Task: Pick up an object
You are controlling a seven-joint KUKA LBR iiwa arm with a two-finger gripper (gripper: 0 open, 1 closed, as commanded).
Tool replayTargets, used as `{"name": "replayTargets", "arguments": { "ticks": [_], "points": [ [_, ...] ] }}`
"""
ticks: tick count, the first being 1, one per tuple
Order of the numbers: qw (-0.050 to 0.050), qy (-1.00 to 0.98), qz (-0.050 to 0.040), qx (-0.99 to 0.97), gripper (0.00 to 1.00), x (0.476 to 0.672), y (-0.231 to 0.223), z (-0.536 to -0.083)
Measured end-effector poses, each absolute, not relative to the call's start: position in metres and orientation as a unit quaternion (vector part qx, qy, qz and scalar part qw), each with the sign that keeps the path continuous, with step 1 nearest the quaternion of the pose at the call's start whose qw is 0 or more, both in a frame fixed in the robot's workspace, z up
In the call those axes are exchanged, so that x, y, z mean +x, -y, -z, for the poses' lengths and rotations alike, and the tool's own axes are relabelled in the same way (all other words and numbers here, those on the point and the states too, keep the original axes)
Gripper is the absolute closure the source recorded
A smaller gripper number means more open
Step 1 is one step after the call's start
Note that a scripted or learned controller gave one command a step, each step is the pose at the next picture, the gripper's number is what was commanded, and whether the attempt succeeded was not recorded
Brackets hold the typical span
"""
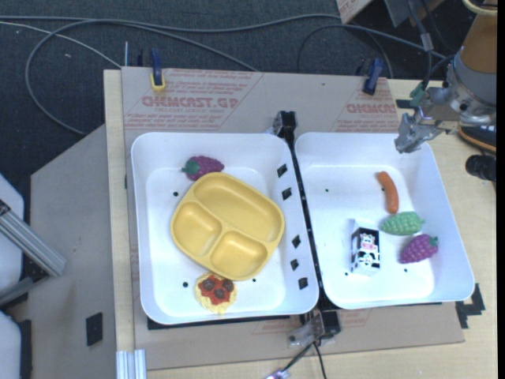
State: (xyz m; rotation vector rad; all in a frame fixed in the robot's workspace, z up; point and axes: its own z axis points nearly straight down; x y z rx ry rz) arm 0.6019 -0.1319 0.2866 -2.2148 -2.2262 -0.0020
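Note:
The right bin (339,290) holds an orange sausage (387,191), a green bumpy fruit (402,223), a purple grape bunch (418,248) and a small black-and-white milk carton (365,250). My gripper (410,135) hangs above the bin's far right corner, up and to the right of the sausage, with nothing visible between its fingers. In the left bin (146,212) lies a yellow divided plate (227,226), with a second purple grape bunch (203,166) beyond it and a small pizza piece (215,291) in front of it.
A black divider (295,204) with clips runs between the two bins. Blue clamps (157,73) (372,75) hold the cardboard backing (237,101) at the far edge. Cables trail over the dark floor beyond the bench.

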Motion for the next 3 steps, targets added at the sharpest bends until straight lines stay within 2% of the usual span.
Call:
{"name": "replayTargets", "arguments": {
  "ticks": [1,3],
  "points": [
    [0.002,0.709,0.0003,-0.705,1.00,0.599,0.075,-0.286],
    [0.000,0.709,0.0009,-0.705,1.00,0.614,-0.020,-0.272]
  ]
}}
